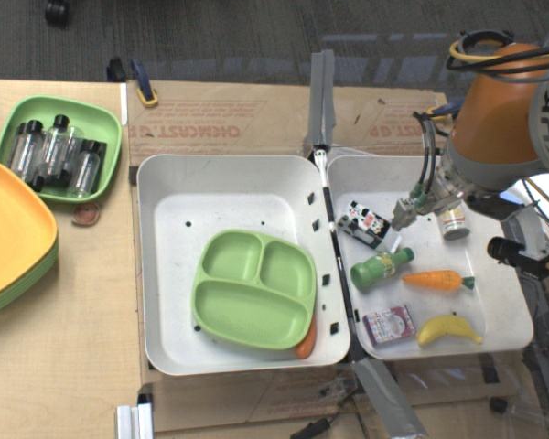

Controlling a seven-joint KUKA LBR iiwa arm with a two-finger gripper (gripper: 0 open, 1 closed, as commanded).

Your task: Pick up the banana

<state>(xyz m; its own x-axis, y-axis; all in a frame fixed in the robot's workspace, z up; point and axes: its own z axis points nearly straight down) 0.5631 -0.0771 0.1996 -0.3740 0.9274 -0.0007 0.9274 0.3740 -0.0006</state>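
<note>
So the banana (pixel 449 330) is sitting in the right bin (pixel 517 337), down in the near corner, lying flat on its side with nothing touching it. Right beside it is a little pink box (pixel 388 324), and just behind it a carrot (pixel 435 281) lies crosswise, with a green bottle (pixel 381 268) to that one's left. The gripper (pixel 408 210) is hanging over the back part of the same bin, near a black-and-white packet (pixel 363 223) and a small tin (pixel 454 222), so it's well apart from the banana and not lined up on it at all. I honestly can't tell whether it's spread or closed from this angle, it's too small and mushed together with the wrist, but nothing looks caught in it. My guess is the pick hasn't really started; the arm would need to swing toward the near edge and drop in past the carrot. The banana lying flat near the wall could make that awkward, since there isn't much room on that side. The left bin (pixel 165 245) has a green divided plate (pixel 254 288) with something orange (pixel 306 344) peeking out under its near edge, no part of this job.
</note>
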